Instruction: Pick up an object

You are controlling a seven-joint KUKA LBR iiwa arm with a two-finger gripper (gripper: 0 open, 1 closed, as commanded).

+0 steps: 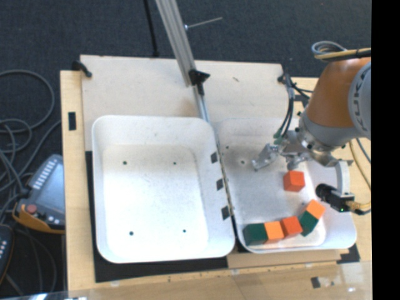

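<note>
In the right bin (247,136), an orange cube (294,180) lies alone near the middle. Along that bin's front wall sits a row of blocks: a dark green one (254,233), two orange ones (274,230) (292,225), another green one (308,222) and an orange one (315,209). My gripper (278,160) hangs over the right bin, just above and left of the lone orange cube. It is open, with nothing between its fingers.
The left bin (100,167) stands beside the right one, with a raised divider edge between them. A slanted metal rail (178,36) rises from the bench's back. Cables and a black clip (334,197) hang off the wrist on the right.
</note>
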